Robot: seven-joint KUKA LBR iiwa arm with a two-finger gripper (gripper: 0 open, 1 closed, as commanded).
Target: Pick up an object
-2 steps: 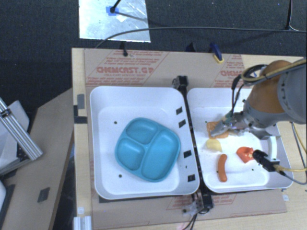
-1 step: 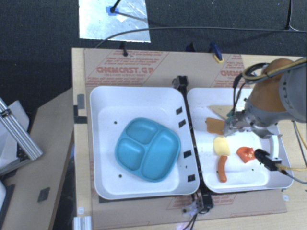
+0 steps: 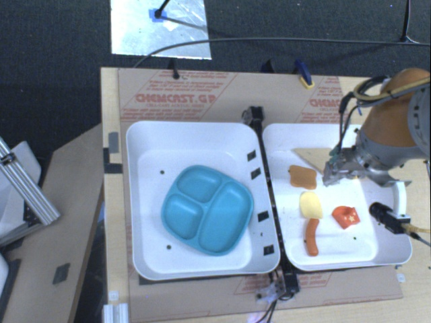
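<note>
Presently, the sausage is seen well below-left of the gripper, long axis running near-vertical in the right bin. Gripper opening and contents cannot be told; a brown piece lies just beside it.

Single fixed camera above bench, angled down, both bins framed: left bin, right bin

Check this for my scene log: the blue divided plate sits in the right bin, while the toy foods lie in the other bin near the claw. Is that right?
Not quite. The camera view shows the blue divided plate in the left bin, not the right. The toy foods, such as the yellow piece and the sausage, do lie in the other bin near the claw.
</note>
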